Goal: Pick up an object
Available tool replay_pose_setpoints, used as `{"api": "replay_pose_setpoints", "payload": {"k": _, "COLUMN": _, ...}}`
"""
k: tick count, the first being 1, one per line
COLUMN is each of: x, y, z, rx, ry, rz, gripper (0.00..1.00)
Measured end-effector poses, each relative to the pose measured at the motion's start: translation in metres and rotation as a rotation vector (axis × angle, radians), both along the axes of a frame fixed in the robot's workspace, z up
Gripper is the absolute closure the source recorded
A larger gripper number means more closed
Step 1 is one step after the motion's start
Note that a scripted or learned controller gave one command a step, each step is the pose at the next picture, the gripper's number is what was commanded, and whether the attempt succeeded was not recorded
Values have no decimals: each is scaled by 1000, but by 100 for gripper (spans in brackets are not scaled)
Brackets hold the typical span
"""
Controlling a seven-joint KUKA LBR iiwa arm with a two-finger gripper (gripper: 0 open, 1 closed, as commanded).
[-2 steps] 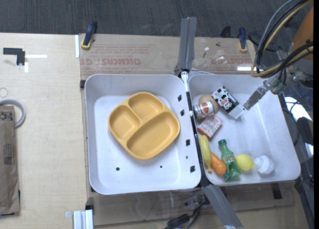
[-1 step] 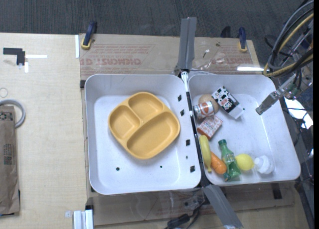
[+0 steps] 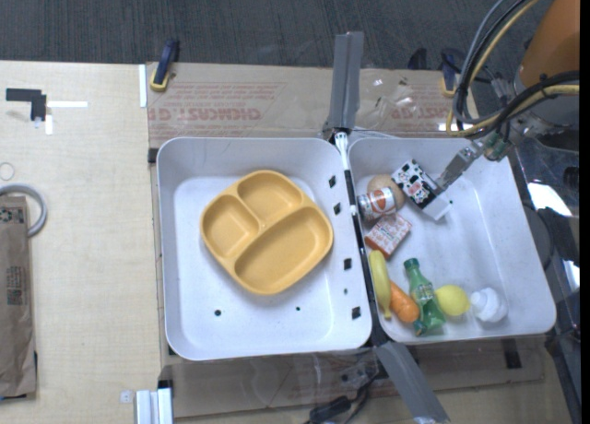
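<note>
Looking down at a slant on a pale wooden tabletop (image 3: 83, 229), the view takes in two shallow white bins side by side, with a grey divider (image 3: 347, 90) running between them as the landmark. Left of the divider, the left bin (image 3: 184, 321) holds a yellow three-compartment plate (image 3: 267, 230) lying flat near its middle. Right of the divider, the right bin (image 3: 516, 265) holds a cluster of small things: a small can (image 3: 380, 199) just beside the divider, a black-and-white patterned carton (image 3: 413, 182) touching the can on the side away from the divider, and a red-and-white packet (image 3: 390, 233) just below the can. Along the bin's near edge lie a yellow banana (image 3: 378, 276) closest to the divider, then an orange carrot (image 3: 403, 302), a green bottle (image 3: 422, 295), a yellow lemon (image 3: 452, 299) and a white rounded object (image 3: 489, 304) farthest from it. The arm, grey with black cables (image 3: 489, 53), reaches in from the far side of the right bin, and its claw (image 3: 437, 205) is lowered just beside the carton, on the side away from the divider. Whether the claw is spread or pressed together cannot be told, and nothing can be seen pinched in it.
</note>
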State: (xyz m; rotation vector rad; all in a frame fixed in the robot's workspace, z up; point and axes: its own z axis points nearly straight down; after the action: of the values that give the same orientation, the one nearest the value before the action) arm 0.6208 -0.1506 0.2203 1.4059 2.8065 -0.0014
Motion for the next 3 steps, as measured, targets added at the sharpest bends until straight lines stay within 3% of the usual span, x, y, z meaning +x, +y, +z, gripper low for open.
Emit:
{"api": "replay_pose_setpoints", "payload": {"k": 1, "x": 26, "y": 16, "z": -66, "rx": 0, "ry": 0, "rz": 172, "gripper": 0}}
{"api": "replay_pose_setpoints", "payload": {"k": 2, "x": 20, "y": 18, "z": -127, "rx": 0, "ry": -1, "rz": 306, "gripper": 0}}
{"api": "replay_pose_setpoints", "payload": {"k": 3, "x": 21, "y": 16, "z": -116, "rx": -3, "ry": -8, "rz": 303, "gripper": 100}}
